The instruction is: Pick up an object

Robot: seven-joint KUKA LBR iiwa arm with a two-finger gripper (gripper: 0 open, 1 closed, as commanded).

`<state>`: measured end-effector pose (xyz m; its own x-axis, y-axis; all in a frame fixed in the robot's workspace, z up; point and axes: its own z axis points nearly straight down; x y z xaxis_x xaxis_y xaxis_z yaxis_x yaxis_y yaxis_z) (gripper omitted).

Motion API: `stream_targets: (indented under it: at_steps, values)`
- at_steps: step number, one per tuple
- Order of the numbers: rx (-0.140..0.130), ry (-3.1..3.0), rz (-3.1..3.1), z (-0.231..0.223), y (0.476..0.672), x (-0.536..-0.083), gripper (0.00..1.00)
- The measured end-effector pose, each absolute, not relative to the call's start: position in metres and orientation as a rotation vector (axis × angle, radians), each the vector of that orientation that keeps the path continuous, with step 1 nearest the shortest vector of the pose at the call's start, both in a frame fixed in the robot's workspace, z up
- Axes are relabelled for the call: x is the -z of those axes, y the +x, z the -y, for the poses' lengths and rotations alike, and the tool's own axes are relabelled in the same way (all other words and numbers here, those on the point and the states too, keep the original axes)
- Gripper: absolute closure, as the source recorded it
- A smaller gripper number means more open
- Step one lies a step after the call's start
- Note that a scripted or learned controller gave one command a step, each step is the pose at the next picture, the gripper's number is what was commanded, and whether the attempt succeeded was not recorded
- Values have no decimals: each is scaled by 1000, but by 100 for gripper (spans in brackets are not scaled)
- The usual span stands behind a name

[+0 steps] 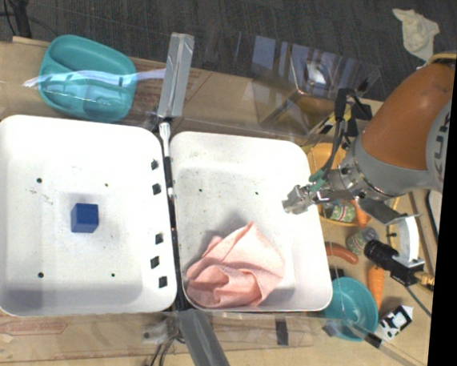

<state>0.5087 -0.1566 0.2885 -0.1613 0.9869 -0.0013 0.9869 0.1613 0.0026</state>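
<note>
A crumpled pink cloth (236, 269) lies in the front part of the right bin (238, 165). A small blue cube (85, 217) sits in the left bin (23, 142), left of its middle. My gripper (301, 199) hangs over the right bin's right edge, above and to the right of the cloth and well apart from it. Nothing shows between its metal fingers. The grey arm with its orange band reaches in from the right.
A teal scoop-like container (87, 76) lies on the bench behind the left bin. To the right of the right bin are a teal bowl (351, 304), a carrot-like toy (375, 282) and other small items. A taped divider (164, 204) runs between the bins.
</note>
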Motion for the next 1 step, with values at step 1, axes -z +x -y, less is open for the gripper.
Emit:
stream_targets:
  at_steps: [1]
  values:
    - [-1, 2033, -2393, 157, 509, -288, 0]
